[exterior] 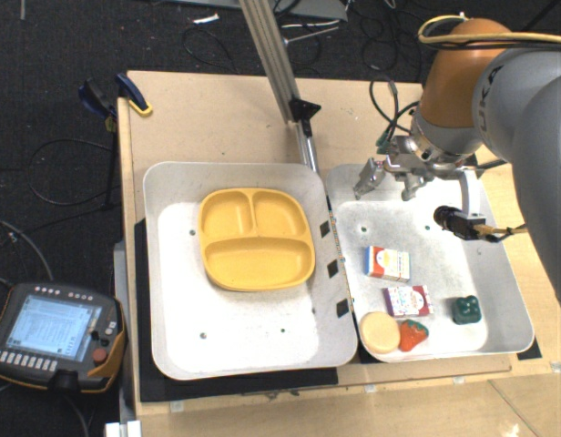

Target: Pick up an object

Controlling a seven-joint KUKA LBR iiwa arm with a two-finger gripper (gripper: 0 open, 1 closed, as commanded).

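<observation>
Camera view, jaws: gripper (390, 178) up over right bin's (508, 285) far edge, jaws apart, nothing btwn them.
Objects: small carton (388, 262), purple box (407, 299), green block (465, 310), round yellow piece (380, 332) touching red one (413, 334), all lying in right bin.
Left bin (171, 271): yellow tray (256, 238).
Progress: no pick yet; choosing, reaching down, closing, lifting all left.

You can't read the print on the small carton (388, 263) or on the purple packet (407, 300) in the right bin (499, 280); both are too small. The red toy (413, 335) is partly covered by the pale round disc (380, 332), so its shape stays unclear. The arm (508, 80) is cut off by the right edge. The handheld controller (53, 335) is clipped at the left edge, and its screen text is unreadable.
</observation>
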